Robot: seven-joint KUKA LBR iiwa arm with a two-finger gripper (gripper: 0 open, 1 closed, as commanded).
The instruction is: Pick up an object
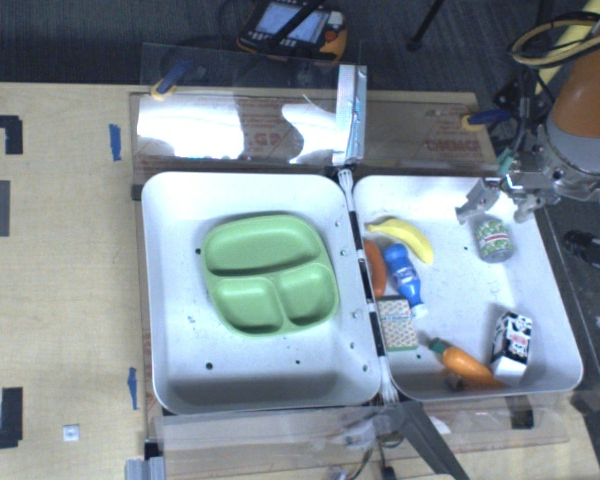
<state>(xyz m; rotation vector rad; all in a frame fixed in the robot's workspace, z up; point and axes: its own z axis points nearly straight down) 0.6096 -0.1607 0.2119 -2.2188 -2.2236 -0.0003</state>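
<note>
Seen from above at a slant, 2 shallow white plastic bins sit side by side on a pale wooden bench (60, 298). The left bin (170, 218) holds a light green plastic tray (270, 271) with 3 compartments, lying flat near the bin's middle.

The right bin (550, 318) holds several smaller things. The grey robot arm with its orange band (585, 103) reaches in from the right, and its two-finger gripper (502, 200) hangs over the bin's far right corner. Its 2 metal fingers are spread apart with nothing between them. Just below the gripper lies a small round container with a green and red speckled pattern (494, 239); whether a fingertip touches it cannot be told.

A yellow banana (404, 236) lies near the far left of this bin. Just beside it, against the wall between the bins, are a blue bottle with a white cap (403, 277) and an orange object (376, 265) partly behind it. A small patterned packet (397, 325) lies below the bottle. An orange carrot with a green top (463, 363) rests near the front edge, and a small black and white milk carton (513, 343) stands close to its right.
</note>
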